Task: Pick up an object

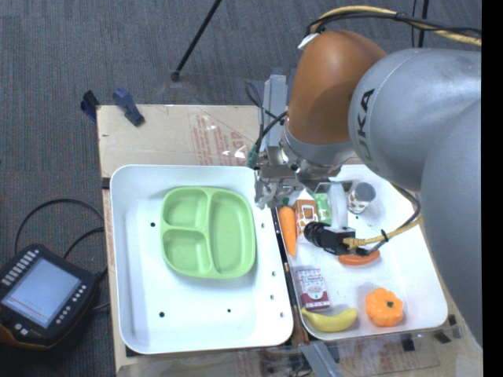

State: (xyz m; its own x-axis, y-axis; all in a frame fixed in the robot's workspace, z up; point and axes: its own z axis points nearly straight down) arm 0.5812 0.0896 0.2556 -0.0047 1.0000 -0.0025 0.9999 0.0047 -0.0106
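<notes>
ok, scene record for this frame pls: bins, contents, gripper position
left bin: green divided plate
right bin: carrot, banana, orange pumpkin, small red carton, small can
gripper: low over the right bin's near-left edge, above the carrot's top end
grasp: nothing seen between the fingers

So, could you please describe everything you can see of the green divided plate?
The green divided plate is pale green, looks like moulded plastic, and is roughly rectangular with rounded corners. Raised ridges split it into three compartments: two smaller ones on the left and one long one on the right. It lies flat, slightly rotated, on the floor of the left white bin, toward the upper middle. Nothing lies in its compartments. The end effector is just past its upper right corner, not touching it.
</notes>
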